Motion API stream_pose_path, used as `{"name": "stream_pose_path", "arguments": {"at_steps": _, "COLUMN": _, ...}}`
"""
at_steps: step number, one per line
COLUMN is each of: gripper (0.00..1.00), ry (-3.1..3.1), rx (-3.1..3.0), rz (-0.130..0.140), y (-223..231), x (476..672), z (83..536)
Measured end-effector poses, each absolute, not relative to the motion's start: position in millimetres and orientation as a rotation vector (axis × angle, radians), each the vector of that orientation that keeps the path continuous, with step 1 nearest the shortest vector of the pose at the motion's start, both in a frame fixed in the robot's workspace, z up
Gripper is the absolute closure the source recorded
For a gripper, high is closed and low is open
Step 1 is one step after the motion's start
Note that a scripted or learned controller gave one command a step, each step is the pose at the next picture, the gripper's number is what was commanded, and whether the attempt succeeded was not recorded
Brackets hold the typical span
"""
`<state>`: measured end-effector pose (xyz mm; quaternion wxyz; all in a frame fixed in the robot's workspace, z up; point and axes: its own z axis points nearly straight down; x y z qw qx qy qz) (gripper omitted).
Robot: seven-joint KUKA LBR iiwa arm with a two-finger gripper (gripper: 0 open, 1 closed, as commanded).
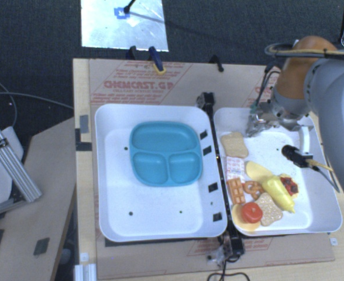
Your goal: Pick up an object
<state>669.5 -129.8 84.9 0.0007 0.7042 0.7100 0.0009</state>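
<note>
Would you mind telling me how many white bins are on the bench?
2. The left bin holds a blue divided plate. The right bin holds the toy food, with the arm's hand above its far end. None seems hidden.

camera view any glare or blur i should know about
Camera view: glare washes out the shiny sheet beyond the bench; the arm looks soft near the right edge; the blue divided plate and toy food pile are evenly lit and sharp, with only faint shadows.
</note>
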Motion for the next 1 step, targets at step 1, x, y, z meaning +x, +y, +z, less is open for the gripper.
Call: {"name": "stream_pose_path", "arguments": {"at_steps": 1, "gripper": 1.00, "ry": 2.230, "rx": 2.210, "rz": 0.004, "y": -85.3, "x": 669.5, "z": 85.0}}
